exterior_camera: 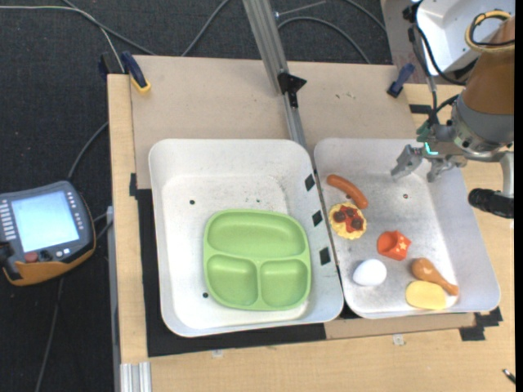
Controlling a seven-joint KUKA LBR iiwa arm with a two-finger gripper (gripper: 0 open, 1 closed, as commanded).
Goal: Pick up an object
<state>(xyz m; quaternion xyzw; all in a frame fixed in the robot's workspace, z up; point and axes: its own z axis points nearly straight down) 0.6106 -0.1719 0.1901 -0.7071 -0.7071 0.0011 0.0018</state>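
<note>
end effector (423, 163) hangs over the far part of the right bin (458, 219), its two fingers spread apart and holding nothing, well clear of every item below. going from near to far in that bin: a yellow piece (427, 296) lies at the near right, touching a brown drumstick (433, 274) just beyond it; a white egg (369, 273) sits to their left; a red block (393, 245) lies further in; a small tart (348, 220) with dark red topping rests by the left wall; a sausage (347, 189) lies farthest, nearest the fingers. all look like light, hard plastic toy food, probably smooth and apt to slip. the sausage seems the likeliest pick: close the fingers across its narrow middle. the egg would likely roll out of a pinch. the left bin (176, 219) holds a green divided plate (257, 260), flat and hard to grip. both bins sit on the desk (212, 96). the arm's upper part is cut off at the right, and the fingertips are too small to make out closely.
</note>
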